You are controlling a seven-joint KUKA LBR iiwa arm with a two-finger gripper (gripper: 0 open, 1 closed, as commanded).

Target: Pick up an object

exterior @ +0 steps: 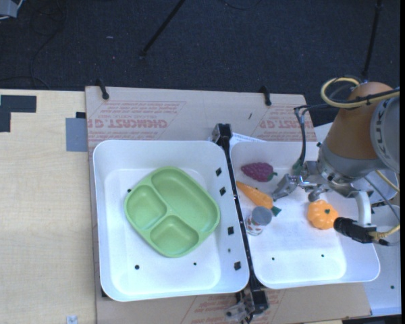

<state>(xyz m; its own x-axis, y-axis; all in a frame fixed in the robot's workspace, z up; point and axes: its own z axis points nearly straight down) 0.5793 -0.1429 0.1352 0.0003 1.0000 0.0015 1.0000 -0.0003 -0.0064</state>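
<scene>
Far to the left of the claw, a light green plastic plate with three sections (172,211) lies flat in the left white bin (115,262). A black bar (233,208) runs between the two bins.

In the right white bin (310,268), closer to the claw, a purple bumpy toy like a bunch of grapes (258,171) sits up and to the left of it. An orange toy carrot with a green end (256,196) lies just to the left of the claw. Below the carrot, a small clear jar with a grey lid (258,220) rests on the bin floor.

The silver claw (288,183) hangs low over the bin, right beside the carrot. I cannot tell if it is open or closed. I see nothing in it.

Just to the right of the claw and a little lower sits a small orange toy pumpkin (321,215). The grey and orange arm (356,137) stands above it.
</scene>
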